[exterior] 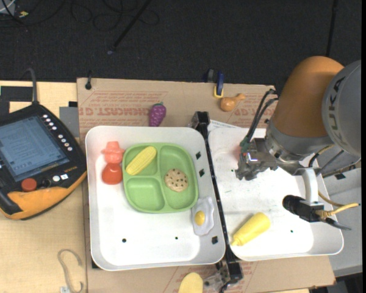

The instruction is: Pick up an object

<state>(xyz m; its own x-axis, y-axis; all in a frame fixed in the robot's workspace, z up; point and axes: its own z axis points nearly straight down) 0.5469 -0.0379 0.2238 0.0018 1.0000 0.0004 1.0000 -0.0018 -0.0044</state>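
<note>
Arm [305, 102] enters from the right, its orange band bulking over the wrist and hiding the far right corner of the right bin [274, 191]. Gripper [246, 168] sits low over that bin's upper left part; seen from above as a dark cluster, so whether the jaws are open or closed cannot be told, and nothing is seen between them. Left bin [146, 237] lies across the divider, left of the jaws. Teach pendant [30, 157] is far left of the jaws, cut off by the frame edge. Green divided plate [147, 197] sits in the left bin, well left of the jaws. Yellow bottle [251, 229], the one loose object in the right bin, lies tilted below the jaws, apart from them. Red toy [112, 163] stands beside the plate's far side. Corn cob [139, 160] is in the plate's upper left compartment, cookie [176, 179] in its right one. Small yellow-and-white piece [199, 216], hard to identify, is down-left of the jaws. Purple grapes [157, 113] lie up-left, outside the bins.
</note>
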